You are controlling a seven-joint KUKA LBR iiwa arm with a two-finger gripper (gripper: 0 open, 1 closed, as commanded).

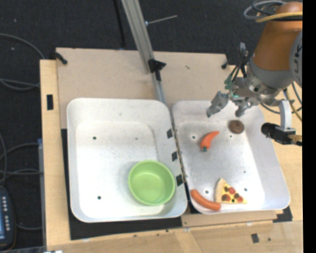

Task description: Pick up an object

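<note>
Fingers of the gripper (pixel 229 107) are spread apart with nothing between them, one grey finger (pixel 217 104) angled toward the left and the other toward the right, both hanging over the far part of the right bin (pixel 263 157). Above them the arm (pixel 276 41) comes in from the right, its orange band sitting over the grey wrist. Just beside the right-hand finger, slightly nearer the camera, a small brown round object (pixel 236 126) lies on the bin floor, apart from the fingertips. A little further toward the middle of the same bin lies an orange carrot-shaped toy (pixel 209 139) with a green end, tilted, with its orange tip pointing up and right. Along the near edge of that bin rests a reddish sausage-shaped toy (pixel 205 200), and just to its right a pizza-slice toy (pixel 228 192) with red and dark dots, the two near each other. The left bin (pixel 95 136) holds a green bowl (pixel 151 182), upright, in its near right corner. Both bins sit side by side on the tan bench (pixel 105 73), and a slanted metal rail (pixel 139 28) runs from the top of the view down to the gap between them
</note>
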